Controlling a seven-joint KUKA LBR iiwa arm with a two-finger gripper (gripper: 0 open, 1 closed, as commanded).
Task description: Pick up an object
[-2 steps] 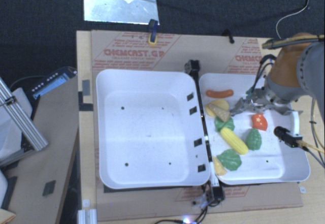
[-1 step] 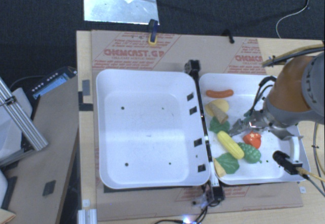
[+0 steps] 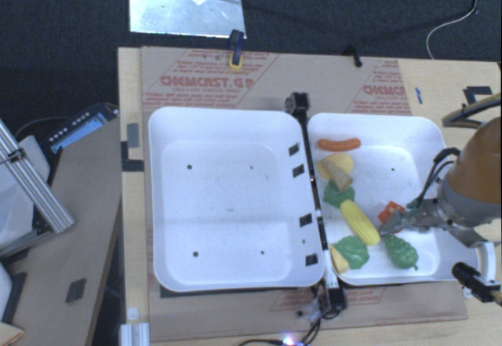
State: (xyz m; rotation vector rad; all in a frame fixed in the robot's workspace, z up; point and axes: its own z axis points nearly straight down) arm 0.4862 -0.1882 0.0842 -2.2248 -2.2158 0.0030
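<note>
The right bin (image 3: 423,132) holds several toy foods. An orange sausage (image 3: 339,144) lies at its far left, with a tan and yellow piece (image 3: 337,171) and a green piece (image 3: 338,195) below it. A yellow corn cob (image 3: 359,221) lies slantwise in the middle. Near the front sit a green leafy piece (image 3: 352,251) and a dark green vegetable (image 3: 401,252). A small red object (image 3: 389,214) lies right of the corn. My gripper (image 3: 397,222) is low in the bin, right against the red object and just above the dark green vegetable.
The left bin (image 3: 227,195) sits beside the right one, with a black clip strip (image 3: 307,187) along the shared wall. The arm's orange band (image 3: 478,172) hangs over the right bin's right edge. A cable (image 3: 455,23) runs across the dark floor behind.
</note>
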